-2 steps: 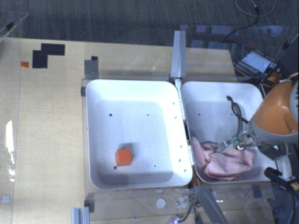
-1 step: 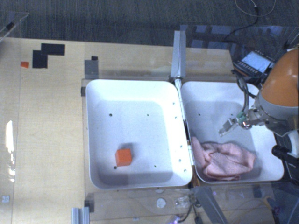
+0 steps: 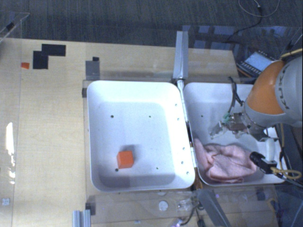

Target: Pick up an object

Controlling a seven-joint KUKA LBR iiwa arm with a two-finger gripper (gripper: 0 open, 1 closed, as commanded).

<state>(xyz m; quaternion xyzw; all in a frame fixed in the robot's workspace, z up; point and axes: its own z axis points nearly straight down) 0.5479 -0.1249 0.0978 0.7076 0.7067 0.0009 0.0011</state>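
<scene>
From the small orange cube [image 3: 125, 159] low in the left white bin [image 3: 102, 108] to the crumpled pink cloth [image 3: 226, 162] in the right white bin [image 3: 204, 103], nothing looks grasped yet; the gripper [image 3: 229, 126] hovers just above the cloth, its jaw opening unreadable, so descent likely comes next.

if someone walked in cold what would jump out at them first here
The small orange block stands out, alone on the white floor of the left bin. Next comes the crumpled pink cloth at the near end of the right bin, with the gripper hanging just above it.
</scene>
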